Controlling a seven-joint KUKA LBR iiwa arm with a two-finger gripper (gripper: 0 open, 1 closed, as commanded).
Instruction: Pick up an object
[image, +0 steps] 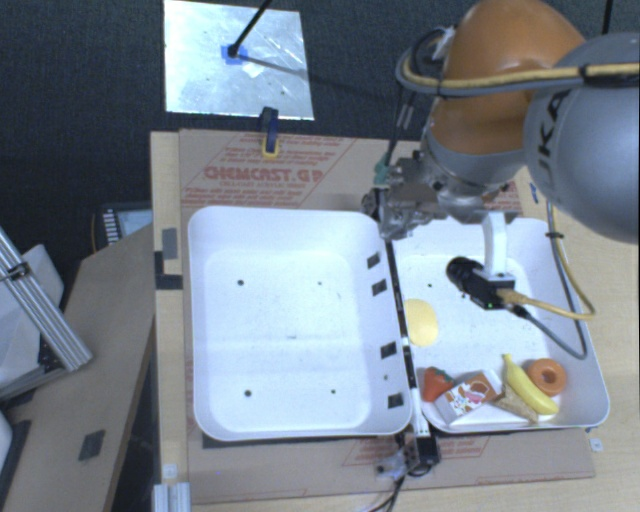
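Note:
My gripper hangs over the far end of the divider between the two white bins, at the back left corner of the right bin. Nothing shows in its grasp. A flat yellow round piece lies in the right bin beside the divider. Along that bin's front edge lie a red piece, a small printed packet, a yellow banana, a tan cone and an orange ring-shaped piece. The arm's grey and orange body covers the back of the right bin.
The left bin sits beside the right one on a cardboard sheet. A shiny metal plate lies beyond the bench. An aluminium frame stands at the far left.

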